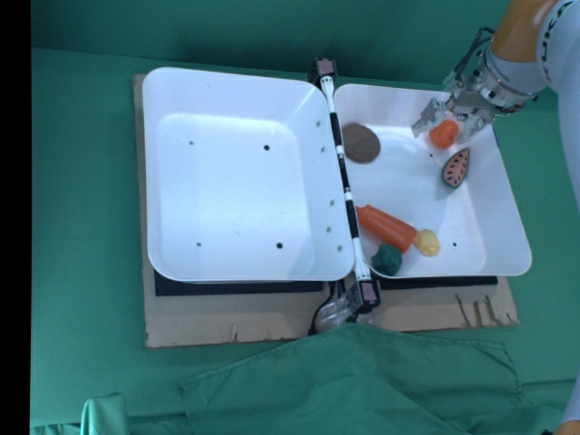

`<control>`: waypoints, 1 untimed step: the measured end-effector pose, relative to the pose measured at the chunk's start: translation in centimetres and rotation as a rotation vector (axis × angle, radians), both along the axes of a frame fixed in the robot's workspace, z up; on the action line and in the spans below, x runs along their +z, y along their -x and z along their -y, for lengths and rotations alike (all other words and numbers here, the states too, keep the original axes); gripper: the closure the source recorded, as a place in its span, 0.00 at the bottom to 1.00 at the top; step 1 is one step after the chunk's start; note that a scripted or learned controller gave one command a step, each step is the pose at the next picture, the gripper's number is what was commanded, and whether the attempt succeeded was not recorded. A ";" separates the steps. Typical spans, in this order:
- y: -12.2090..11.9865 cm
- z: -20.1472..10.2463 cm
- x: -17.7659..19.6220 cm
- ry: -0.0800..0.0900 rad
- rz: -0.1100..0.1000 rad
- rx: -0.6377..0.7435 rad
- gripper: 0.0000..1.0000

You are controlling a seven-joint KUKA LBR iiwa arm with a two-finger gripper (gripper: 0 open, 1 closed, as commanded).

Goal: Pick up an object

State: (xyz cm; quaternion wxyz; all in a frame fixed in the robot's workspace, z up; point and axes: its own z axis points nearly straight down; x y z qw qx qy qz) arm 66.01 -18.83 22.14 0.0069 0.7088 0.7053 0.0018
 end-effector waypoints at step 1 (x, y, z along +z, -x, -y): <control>-0.2 0.1 1.4 0.003 0.009 -0.002 1.00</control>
